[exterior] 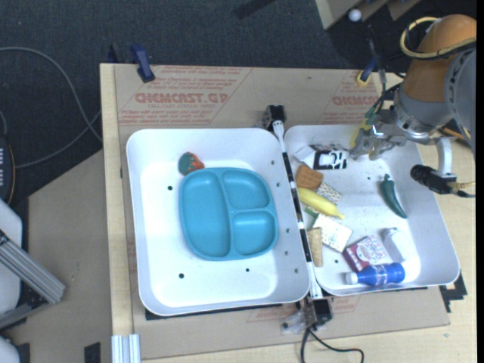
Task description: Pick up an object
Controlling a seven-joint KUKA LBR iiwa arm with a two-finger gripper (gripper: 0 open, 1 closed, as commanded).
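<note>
My gripper [368, 146] hangs over the far part of the right bin [437, 237], just right of a small black-and-white item [330, 159]. Nothing shows in its grasp. Below it lie a brown wedge [308, 177], a yellow banana [318, 203], a green pepper [393, 197], a white box [335, 236], a red packet [366, 252] and a blue bottle [380, 276]. The grey wrist with its orange band [446, 40] reaches in from the upper right.
The left bin [144, 203] holds a blue divided plate [227, 212] and a small red-and-green toy [190, 162] at its far side. A black clamp [276, 116] sits on the ridge between the bins. A black part [432, 178] juts over the right bin's right rim.
</note>
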